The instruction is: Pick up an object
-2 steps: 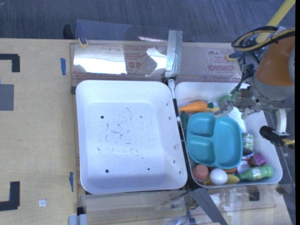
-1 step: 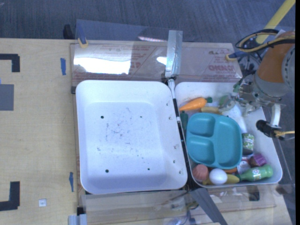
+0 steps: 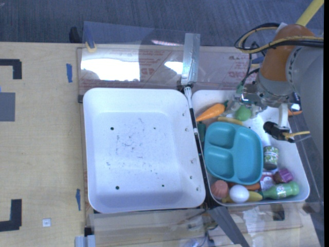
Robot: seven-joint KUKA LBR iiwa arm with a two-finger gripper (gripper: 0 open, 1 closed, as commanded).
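Observation:
The right bin (image 3: 304,176) holds a pile of toy items. A teal divided tray (image 3: 234,153) lies in its middle, with an orange carrot (image 3: 212,112) at its far left. A small green item (image 3: 243,113) sits just beyond the tray. My gripper (image 3: 247,103) hangs low over the bin's far end, directly above that green item and right of the carrot. Nothing can be seen held in it. Along the near edge lie a reddish ball (image 3: 220,188), a white egg (image 3: 238,193) and a green bottle (image 3: 280,191).
The left bin (image 3: 139,138) is a bare white surface with faint scuffs. A small can (image 3: 270,157) and a purple piece (image 3: 284,176) lie right of the teal tray. A clear panel (image 3: 133,60) stands behind both bins.

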